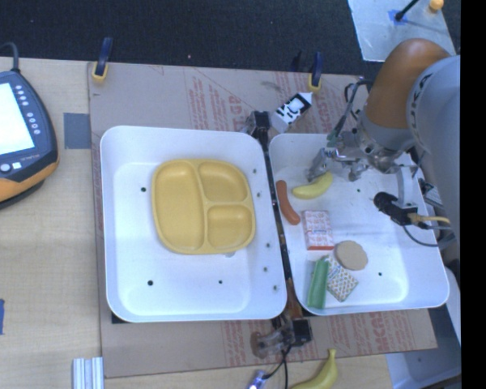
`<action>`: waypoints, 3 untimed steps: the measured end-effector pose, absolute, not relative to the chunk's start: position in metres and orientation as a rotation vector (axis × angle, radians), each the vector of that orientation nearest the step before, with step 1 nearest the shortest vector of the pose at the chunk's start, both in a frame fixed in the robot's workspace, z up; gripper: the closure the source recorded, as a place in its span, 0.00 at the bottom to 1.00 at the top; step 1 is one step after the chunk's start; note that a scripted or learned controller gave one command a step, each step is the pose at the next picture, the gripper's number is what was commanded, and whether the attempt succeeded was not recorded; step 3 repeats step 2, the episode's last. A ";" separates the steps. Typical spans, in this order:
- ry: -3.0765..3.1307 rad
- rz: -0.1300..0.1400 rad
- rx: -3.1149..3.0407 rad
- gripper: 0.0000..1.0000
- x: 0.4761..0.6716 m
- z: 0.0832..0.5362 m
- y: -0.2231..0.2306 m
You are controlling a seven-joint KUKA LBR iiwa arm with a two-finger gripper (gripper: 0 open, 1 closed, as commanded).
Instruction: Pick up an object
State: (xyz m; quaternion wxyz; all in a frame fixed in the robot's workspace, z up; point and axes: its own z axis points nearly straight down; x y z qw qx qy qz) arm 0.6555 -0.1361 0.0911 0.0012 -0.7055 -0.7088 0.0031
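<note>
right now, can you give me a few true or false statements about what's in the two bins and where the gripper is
1. The yellow divided plate lies in the left bin. True.
2. The gripper hangs over the left bin. False: it is over the right bin, close to the yellow banana.
3. The sausage lies by the right bin's left wall. True.
4. The green cylinder rests on the divided plate. False: it lies in the right bin, beside a patterned packet.
5. A second banana lies outside the bins, on the bench's near edge. True.
</note>
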 end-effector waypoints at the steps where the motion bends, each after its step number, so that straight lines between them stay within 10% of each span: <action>1: -2.227 0.011 -2.213 1.00 0.656 0.102 -0.137; 2: -2.229 0.005 -2.213 1.00 0.615 0.193 -0.058; 3: -2.229 0.005 -2.213 1.00 0.615 0.193 -0.058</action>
